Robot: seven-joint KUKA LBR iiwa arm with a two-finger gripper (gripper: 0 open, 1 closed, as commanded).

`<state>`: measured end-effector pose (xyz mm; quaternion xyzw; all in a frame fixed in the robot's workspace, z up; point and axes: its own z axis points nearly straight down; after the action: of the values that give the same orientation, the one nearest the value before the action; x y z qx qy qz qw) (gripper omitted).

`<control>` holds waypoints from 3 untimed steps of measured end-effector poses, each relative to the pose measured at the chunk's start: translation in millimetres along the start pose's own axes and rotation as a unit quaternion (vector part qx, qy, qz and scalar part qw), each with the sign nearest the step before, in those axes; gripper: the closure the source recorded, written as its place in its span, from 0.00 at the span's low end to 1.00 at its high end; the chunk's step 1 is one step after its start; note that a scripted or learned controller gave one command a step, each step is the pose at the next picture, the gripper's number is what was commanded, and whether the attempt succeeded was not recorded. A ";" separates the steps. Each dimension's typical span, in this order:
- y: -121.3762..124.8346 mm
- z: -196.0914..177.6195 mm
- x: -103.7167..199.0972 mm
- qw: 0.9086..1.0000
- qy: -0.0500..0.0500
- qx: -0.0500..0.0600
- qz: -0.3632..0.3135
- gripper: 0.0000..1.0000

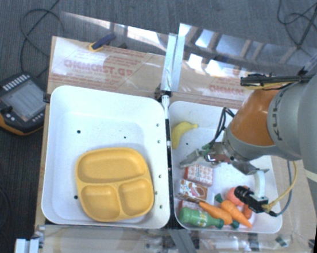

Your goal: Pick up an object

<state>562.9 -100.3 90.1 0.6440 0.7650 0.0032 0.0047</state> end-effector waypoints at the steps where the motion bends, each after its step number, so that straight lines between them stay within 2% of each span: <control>1: 1.9 -10.6 -1.2 1.000 -0.001 -0.003 0.000 1.00; 2: 1.4 -10.2 -1.1 1.000 -0.001 -0.002 0.000 0.00; 3: -60.9 -1.5 -2.0 1.000 -0.002 -0.003 0.020 0.00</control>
<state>503.2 -112.6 90.9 0.6589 0.7521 0.0040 0.0081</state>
